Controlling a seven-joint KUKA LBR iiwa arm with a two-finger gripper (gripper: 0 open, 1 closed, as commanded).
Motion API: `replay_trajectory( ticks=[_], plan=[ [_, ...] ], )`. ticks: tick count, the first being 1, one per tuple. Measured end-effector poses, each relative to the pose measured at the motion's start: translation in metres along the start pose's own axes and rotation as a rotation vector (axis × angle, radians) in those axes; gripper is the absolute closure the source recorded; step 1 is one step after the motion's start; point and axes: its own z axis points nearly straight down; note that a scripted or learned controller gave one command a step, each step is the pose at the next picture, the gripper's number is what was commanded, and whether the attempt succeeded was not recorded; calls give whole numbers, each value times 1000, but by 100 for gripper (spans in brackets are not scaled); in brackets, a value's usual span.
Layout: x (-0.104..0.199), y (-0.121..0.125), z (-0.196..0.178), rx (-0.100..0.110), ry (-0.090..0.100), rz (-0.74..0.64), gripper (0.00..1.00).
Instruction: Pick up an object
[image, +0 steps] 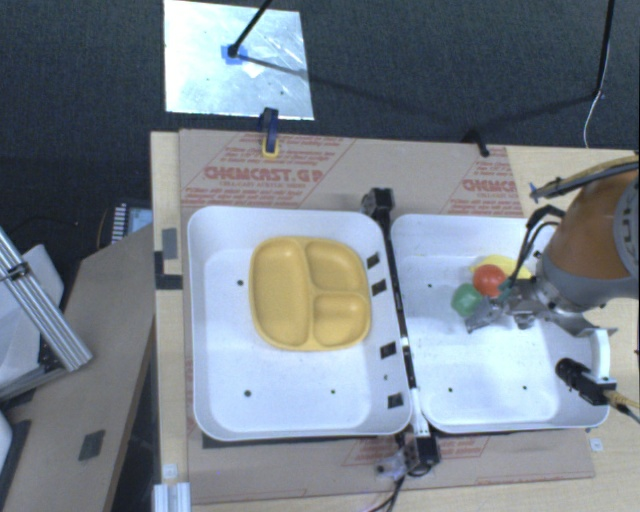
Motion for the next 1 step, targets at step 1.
replay_trajectory(
  ticks=[1],
  plan=[
    [0,1,23,-3,-1,1,0]
  ],
)
